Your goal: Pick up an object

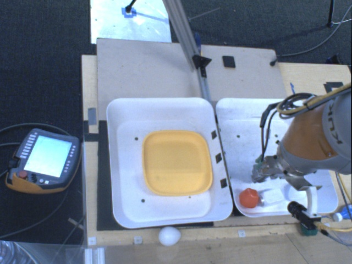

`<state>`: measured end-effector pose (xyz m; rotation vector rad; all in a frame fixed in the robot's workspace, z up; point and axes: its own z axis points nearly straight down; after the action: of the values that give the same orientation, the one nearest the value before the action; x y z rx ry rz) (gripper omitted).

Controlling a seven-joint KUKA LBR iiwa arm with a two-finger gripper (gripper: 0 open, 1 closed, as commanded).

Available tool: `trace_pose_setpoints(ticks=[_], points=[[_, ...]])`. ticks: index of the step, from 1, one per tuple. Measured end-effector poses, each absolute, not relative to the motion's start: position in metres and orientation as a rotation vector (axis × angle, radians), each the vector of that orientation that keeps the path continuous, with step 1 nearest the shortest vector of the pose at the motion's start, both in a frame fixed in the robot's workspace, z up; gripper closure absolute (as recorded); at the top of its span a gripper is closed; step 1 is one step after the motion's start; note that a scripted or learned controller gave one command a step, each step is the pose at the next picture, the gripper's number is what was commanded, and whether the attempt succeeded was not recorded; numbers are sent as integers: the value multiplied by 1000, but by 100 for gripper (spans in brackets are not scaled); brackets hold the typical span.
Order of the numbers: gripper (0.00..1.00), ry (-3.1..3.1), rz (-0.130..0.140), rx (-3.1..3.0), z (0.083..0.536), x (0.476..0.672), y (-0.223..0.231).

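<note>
A small red-orange ball-like object [248, 197] lies near the front left corner of the right bin [242, 120]. A pale, whitish object [270, 197] lies just to its right on the bin floor. My gripper [263, 171] hangs low over the right bin, just above and to the right of the red object; the grey wrist with its orange band hides the fingers. A yellow square plate [177, 162] sits in the middle of the left bin [124, 147].
A white egg-shaped object [169, 236] rests on the bench in front of the left bin. A teach pendant [43, 159] lies off the bench to the left. A metal post [184, 23] rises behind the bins. Cables loop around the arm at the right.
</note>
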<state>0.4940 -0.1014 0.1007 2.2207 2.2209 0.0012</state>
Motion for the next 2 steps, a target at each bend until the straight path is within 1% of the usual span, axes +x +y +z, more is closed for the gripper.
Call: trace_pose_setpoints(ticks=[1, 2], points=[[100, 2220, 4, 2218, 146, 502, -98], [100, 2219, 4, 2219, 191, 505, -105]])
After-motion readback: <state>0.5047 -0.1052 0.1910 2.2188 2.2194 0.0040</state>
